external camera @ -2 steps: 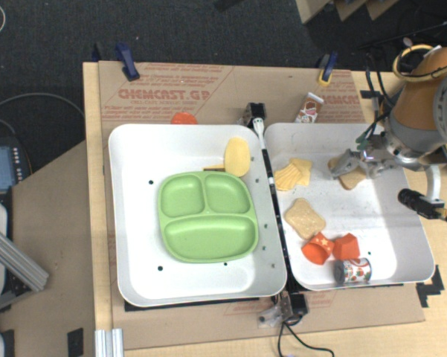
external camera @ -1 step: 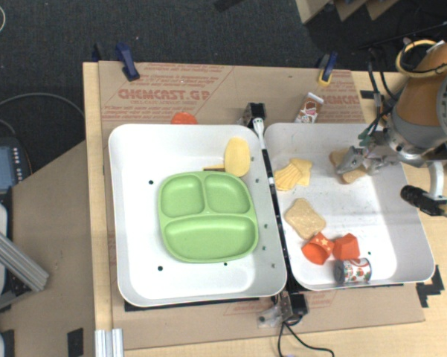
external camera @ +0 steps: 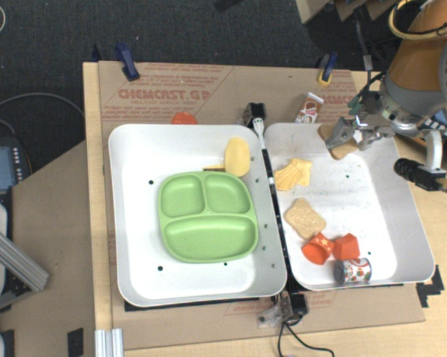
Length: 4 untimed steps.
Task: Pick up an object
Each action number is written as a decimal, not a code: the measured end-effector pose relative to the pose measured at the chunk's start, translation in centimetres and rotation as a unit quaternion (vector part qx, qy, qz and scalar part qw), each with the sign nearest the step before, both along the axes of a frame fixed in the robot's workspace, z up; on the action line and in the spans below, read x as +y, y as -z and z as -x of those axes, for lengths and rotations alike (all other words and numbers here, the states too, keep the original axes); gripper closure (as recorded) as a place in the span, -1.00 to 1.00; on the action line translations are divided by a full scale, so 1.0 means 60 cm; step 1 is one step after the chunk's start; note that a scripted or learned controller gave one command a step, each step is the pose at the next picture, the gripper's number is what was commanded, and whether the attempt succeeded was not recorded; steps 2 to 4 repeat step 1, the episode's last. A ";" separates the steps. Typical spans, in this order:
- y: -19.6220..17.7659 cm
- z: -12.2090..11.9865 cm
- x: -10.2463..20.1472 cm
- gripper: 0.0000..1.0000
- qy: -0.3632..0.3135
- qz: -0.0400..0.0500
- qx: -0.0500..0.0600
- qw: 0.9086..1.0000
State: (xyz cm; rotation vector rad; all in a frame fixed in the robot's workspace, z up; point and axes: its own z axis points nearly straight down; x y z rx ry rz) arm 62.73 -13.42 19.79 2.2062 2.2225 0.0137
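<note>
My gripper [external camera: 347, 134] hangs over the far edge of the right bin [external camera: 402, 222], reaching in from the right. A small brown piece [external camera: 342, 151] lies right under it, partly covered by it; whether it is gripped is unclear. Lower in this bin lie a yellow wavy chip [external camera: 293, 174], a slice of toast [external camera: 304, 218], two red cups [external camera: 332, 248] and a small printed can [external camera: 353, 271]. The left bin [external camera: 134, 199] holds a green divided tray [external camera: 207, 216] and a pale yellow potato-like piece [external camera: 237, 157] at the tray's far right corner.
A small milk-style carton [external camera: 308, 108] stands on the cardboard behind the right bin. An orange disc [external camera: 183, 117] lies behind the left bin. Blue clamps [external camera: 126, 62] sit on the board's far edge. A black clip [external camera: 256, 114] joins the bins at the back.
</note>
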 end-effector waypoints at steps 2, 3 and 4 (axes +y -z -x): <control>-0.020 0.044 0.090 1.00 0.001 -0.002 0.008 1.000; -0.020 0.044 0.090 1.00 0.001 -0.002 0.008 1.000; -0.020 0.044 0.090 1.00 0.001 -0.002 0.008 1.000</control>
